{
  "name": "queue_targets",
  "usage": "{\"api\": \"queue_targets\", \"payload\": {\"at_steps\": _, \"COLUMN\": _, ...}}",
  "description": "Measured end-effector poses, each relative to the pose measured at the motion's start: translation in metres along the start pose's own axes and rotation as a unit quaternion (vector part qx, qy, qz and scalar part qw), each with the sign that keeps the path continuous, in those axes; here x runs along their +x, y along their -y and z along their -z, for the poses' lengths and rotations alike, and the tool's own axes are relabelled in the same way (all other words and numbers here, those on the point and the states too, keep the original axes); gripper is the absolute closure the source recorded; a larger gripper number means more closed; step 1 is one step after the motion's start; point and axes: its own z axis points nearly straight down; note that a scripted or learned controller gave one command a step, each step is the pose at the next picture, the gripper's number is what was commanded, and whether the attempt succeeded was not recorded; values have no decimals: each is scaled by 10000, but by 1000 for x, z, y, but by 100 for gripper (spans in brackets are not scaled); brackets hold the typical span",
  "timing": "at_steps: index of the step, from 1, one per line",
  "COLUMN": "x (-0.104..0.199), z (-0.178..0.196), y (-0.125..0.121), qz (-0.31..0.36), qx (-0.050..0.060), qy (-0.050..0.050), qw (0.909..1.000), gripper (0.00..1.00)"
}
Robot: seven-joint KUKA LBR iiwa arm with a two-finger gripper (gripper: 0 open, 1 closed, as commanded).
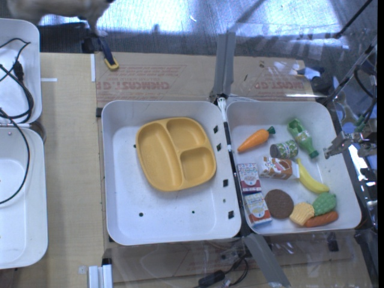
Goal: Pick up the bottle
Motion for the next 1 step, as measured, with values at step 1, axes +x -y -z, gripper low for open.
{"api": "queue_targets", "payload": {"at_steps": 1, "x": 1, "z": -88, "y": -71, "qz": 853, "qx": -5, "qy": 2, "qw": 9964, "gripper": 0}}
